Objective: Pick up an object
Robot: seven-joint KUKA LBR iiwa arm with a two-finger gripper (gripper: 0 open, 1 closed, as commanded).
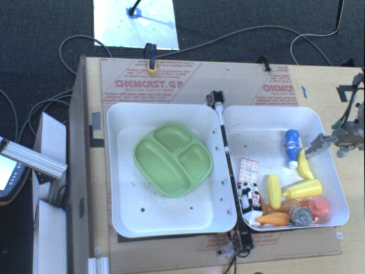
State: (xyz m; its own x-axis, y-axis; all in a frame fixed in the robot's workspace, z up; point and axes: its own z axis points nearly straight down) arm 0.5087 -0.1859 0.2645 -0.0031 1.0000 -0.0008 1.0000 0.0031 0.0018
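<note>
Green divided plate (173, 159) lying in the left bin (122, 210), well left of the jaws, nothing acting on it. Blue bottle (292, 147) and banana (305, 166) sitting just left of the gripper (317, 145), at the right bin (268, 121)'s right wall. Jaw state: cannot tell (too small, blurred). Judgement: center over 1 item, avoiding the crowded pile below. Arm is reaching in low from the right edge.

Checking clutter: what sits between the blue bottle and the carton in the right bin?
Bare white bin floor in the camera view: nothing lies between the blue plastic bottle and the small printed red-and-white carton.
</note>
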